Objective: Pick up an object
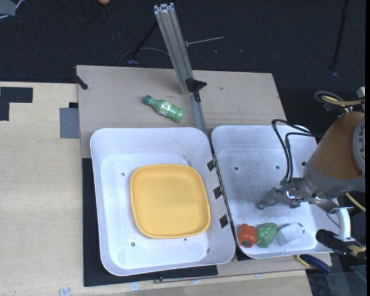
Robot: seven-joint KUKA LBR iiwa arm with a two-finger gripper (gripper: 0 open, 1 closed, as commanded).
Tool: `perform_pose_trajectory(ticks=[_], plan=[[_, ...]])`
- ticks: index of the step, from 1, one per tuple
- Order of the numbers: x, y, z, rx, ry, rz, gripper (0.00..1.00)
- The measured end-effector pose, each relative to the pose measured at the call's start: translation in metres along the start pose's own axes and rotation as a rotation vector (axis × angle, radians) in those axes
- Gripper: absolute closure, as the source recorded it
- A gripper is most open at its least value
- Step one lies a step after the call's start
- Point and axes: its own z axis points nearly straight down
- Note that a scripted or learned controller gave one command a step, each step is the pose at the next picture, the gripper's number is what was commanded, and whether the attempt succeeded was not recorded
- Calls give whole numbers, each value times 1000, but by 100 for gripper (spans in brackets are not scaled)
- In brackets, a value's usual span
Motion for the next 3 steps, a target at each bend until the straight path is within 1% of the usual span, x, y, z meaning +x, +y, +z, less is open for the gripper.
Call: perform_pose_trajectory(ticks=[1, 2, 3], plan=[[-1, 1, -12, -3, -1, 3, 100], [8, 1, -60, -3, -1, 1, 100], [10, 3, -122, -5, -1, 1, 100]])
